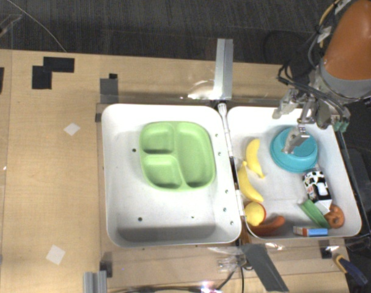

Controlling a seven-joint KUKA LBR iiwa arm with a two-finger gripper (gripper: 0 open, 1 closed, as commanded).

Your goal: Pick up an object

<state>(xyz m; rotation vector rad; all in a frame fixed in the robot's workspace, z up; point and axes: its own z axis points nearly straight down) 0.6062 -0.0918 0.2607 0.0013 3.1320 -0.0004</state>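
Note:
The right bin (350, 182) holds a blue bowl (304, 157) near its far side. My gripper (296, 139) hangs from the grey and orange arm (350, 41) directly over the bowl, its tip reaching down inside the rim. Nothing shows as lifted. Left of the bowl lies a small banana (253, 156), with a second banana (249, 185) below it. A black and white toy (316, 185) sits just in front of the bowl.
At the right bin's front lie a yellow fruit (254, 212), a reddish brown piece (271, 225), a green piece (312, 211), an orange fruit (335, 216) and a blue stick (310, 231). The left bin (118, 163) holds a green divided plate (176, 154).

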